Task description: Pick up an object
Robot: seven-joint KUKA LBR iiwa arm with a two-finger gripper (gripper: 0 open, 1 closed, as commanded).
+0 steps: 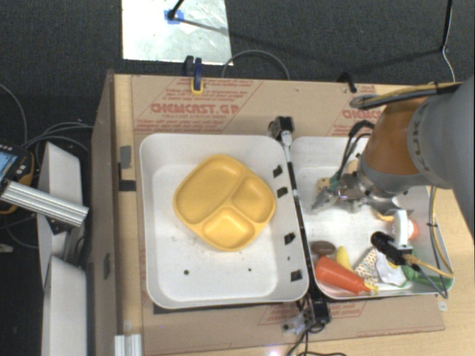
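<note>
The gripper (pixel 324 193) is seen low in the right bin (pixel 315 154), near its left wall; whether its fingers are parted cannot be told. Objects are crowded at five o'clock: an orange carrot (pixel 340 274), possibly a banana (pixel 343 256). A yellow divided plate (pixel 224 201) sits mid left bin (pixel 167 273).

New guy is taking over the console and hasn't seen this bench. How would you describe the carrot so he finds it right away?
Start at the right bin of the two white ones and go to its near edge. The carrot lies there at the near left corner, just right of the divider between the bins. It is the long orange tapered piece, lying next to a small yellow item and a dark brown one.
</note>
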